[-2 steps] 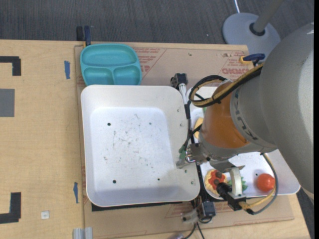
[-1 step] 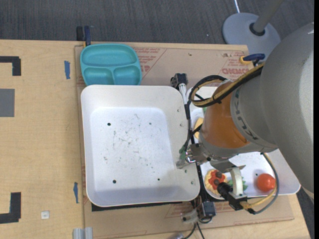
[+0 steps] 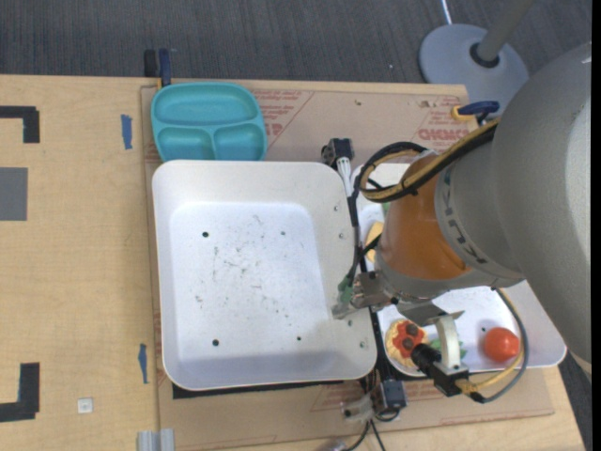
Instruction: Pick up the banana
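Grey arm [image 3: 526, 158] hangs low over the right bin [image 3: 545, 353]; a yellow sliver at its left rim may be the banana [image 3: 374, 236]. I cannot tell how the pincer [image 3: 366, 294] stands. Nothing lifted yet, I judge.

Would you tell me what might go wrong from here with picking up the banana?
1. The arm covers most of the right bin; just a yellow sliver, perhaps the banana, shows beside it, so a grasp may land off target.
2. The red ball and the round pizza-like toy lie close by and might get knocked or grabbed instead.
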Controlling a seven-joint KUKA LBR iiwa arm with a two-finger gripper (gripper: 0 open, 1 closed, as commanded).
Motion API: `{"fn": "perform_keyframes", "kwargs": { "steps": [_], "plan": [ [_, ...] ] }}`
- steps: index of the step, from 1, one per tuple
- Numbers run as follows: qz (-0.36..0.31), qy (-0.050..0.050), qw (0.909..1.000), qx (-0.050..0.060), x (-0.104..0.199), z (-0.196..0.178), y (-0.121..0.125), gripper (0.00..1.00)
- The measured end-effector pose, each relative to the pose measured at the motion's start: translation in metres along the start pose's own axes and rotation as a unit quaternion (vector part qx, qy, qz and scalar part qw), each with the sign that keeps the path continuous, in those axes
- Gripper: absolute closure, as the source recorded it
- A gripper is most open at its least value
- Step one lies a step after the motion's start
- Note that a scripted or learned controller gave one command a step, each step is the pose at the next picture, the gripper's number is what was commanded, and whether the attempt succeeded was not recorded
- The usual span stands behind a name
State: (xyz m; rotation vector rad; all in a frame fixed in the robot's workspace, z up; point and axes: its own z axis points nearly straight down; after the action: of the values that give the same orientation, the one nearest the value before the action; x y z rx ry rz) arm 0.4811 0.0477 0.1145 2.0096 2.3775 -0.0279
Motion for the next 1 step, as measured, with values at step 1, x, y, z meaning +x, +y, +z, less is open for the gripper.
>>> {"fn": "perform_keyframes", "kwargs": {
  "steps": [1],
  "plan": [
    [-0.001,0.0,1.0,0.0,-0.0001,-0.0001,0.0002,1.0]
  ]
}}
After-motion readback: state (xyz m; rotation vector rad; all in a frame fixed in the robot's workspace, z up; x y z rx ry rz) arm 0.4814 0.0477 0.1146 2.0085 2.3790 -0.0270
